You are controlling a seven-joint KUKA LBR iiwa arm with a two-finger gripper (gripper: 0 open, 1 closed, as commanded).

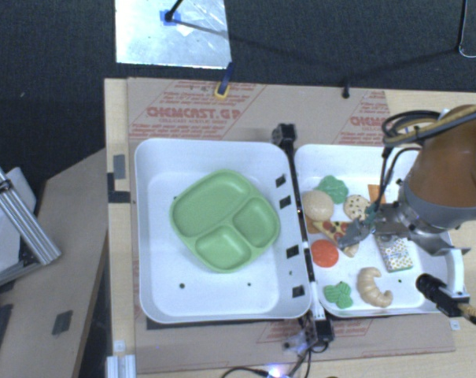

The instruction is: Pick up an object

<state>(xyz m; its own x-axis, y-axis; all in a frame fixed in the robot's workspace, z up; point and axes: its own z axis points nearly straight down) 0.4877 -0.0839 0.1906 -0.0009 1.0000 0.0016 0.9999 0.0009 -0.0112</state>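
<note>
Dark carpet surrounds the bench (119, 235), which carries two white bins side by side. Right bin (426, 309) holds the play food; the pizza slice (326, 228) lies nearest the gripper (354, 237), just to its left, between the bun (317, 205) and the tomato (325, 253), its long axis running roughly left-right. Gripper sits low over the bin's middle, nothing visibly held; its opening cannot be judged. Croissant (373, 286) lies below-right. Left bin (155, 290) holds a green tray (225, 220).
</note>
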